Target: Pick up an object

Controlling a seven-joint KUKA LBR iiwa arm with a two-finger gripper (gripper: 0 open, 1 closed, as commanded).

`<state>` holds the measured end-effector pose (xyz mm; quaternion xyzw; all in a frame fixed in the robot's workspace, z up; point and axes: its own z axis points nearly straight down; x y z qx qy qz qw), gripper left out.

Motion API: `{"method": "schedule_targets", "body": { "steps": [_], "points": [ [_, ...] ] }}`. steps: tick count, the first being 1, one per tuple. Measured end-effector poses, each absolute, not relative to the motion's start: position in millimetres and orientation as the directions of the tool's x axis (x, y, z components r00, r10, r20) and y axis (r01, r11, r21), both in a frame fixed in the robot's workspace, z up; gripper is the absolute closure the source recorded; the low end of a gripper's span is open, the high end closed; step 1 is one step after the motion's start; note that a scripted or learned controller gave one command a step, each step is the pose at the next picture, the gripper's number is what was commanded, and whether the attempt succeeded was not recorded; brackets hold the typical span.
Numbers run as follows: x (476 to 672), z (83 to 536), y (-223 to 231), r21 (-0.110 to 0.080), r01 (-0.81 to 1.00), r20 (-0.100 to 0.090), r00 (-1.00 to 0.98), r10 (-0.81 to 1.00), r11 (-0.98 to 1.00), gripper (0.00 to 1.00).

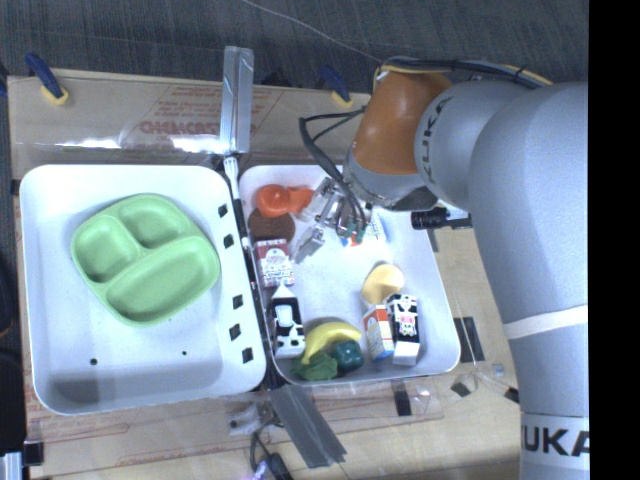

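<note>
The gripper (322, 226) hangs low in the right bin (432, 268), at about eleven o'clock of its floor, just beside the brown block (270, 226) and the orange piece (278, 199). Whether the claw is apart or together cannot be told; nothing is seen clamped. Candidate objects crowd the six o'clock wall: banana (330, 336), cow-patterned cartons (404, 326), yellow lump (381, 281). The left bin (50, 298) holds a green divided plate (146, 256), apparently the receiving side.

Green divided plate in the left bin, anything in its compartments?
Empty. The green divided plate lies flat in the left bin, all three compartments showing bare green.
</note>
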<state>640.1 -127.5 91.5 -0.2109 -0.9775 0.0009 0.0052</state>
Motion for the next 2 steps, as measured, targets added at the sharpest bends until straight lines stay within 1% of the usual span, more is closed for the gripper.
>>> {"method": "schedule_targets", "body": {
  "steps": [1, 2],
  "points": [
    [614.1, 169, -156, -0.001, 0.105, -0.007, -0.994, 0.105, 0.994, 0.0],
    [643.4, 97, -111, 0.0, 0.128, -0.006, -0.992, 0.128, 0.992, 0.0]
  ]
}}
